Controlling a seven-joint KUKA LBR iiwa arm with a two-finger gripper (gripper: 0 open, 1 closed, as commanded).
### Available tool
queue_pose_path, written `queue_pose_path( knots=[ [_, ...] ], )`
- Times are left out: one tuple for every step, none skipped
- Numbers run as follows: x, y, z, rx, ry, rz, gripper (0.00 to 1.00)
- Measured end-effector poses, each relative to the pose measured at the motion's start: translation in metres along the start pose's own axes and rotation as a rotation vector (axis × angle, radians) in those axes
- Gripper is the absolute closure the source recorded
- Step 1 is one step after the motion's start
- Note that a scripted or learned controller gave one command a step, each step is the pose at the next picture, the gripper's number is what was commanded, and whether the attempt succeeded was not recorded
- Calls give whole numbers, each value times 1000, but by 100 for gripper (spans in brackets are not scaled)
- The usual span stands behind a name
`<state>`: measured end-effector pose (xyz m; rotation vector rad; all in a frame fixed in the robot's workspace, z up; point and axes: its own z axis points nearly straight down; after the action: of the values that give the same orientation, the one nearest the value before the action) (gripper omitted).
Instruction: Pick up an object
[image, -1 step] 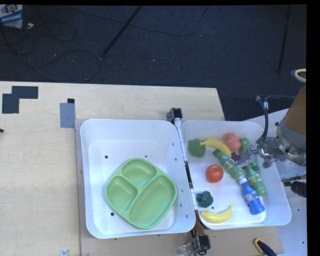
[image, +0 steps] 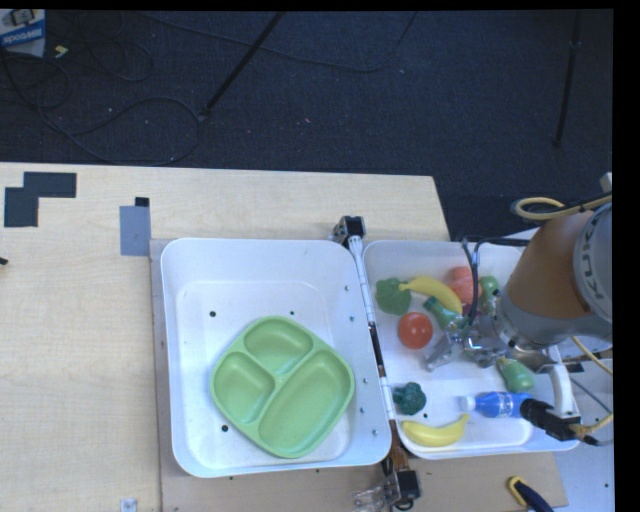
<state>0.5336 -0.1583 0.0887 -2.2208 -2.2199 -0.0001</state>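
In the camera view, the gripper hangs low in the right bin, just right of the red tomato; whether it is spread cannot be told. The tomato looks light, smooth and round, likely slippery, so a hold across its middle suits.

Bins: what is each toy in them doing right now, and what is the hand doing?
Green plate: flat in the left bin.
Tomato: loose in the right bin.
Upper banana: lying beside a green veggie.
Lower banana: lying at the near edge.
Broccoli: loose, untouched.
Blue bottle: on its side.
Hand: low in the right bin, near the tomato.
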Motion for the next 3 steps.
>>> queue_pose_path(
  knots=[
    [72,7,0,-2,1,-2,0],
    [77,-53,-1,-4,0,2,0],
    [77,-55,-1,-7,0,1,0]
  ],
)
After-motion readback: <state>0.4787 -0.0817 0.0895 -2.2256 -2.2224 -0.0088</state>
